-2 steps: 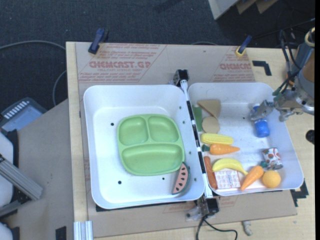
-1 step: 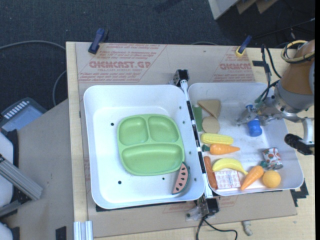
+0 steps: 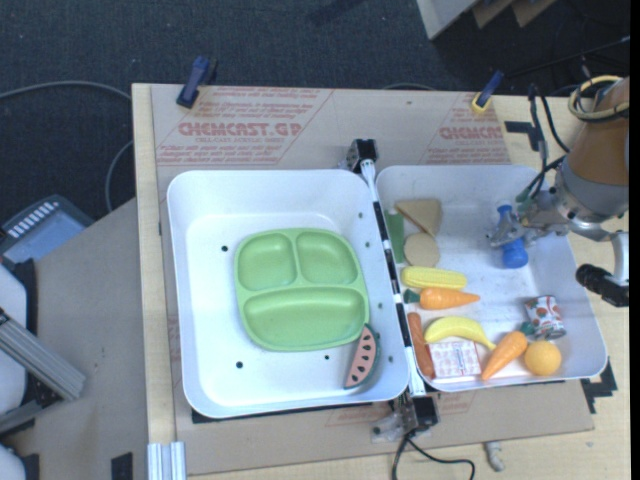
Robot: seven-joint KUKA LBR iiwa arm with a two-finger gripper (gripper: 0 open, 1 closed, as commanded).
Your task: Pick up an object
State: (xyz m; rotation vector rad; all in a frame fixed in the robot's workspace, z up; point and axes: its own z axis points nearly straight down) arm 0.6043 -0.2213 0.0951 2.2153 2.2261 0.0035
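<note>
The gripper point(image 3: 508, 230) hangs low over the right bin point(image 3: 470, 183), just above a small blue object point(image 3: 513, 256); whether it is apart or clamped cannot be told. That blue piece lies alone at the far right, so it looks the likely target. The toy foods crowd the near side, and the left bin point(image 3: 200, 298) holds a green plate point(image 3: 299, 289).

Robotics lab: bench point(image 3: 300, 118) w/ clamps point(image 3: 193, 81), two bins point(image 3: 200, 268), cables, toy food.
</note>
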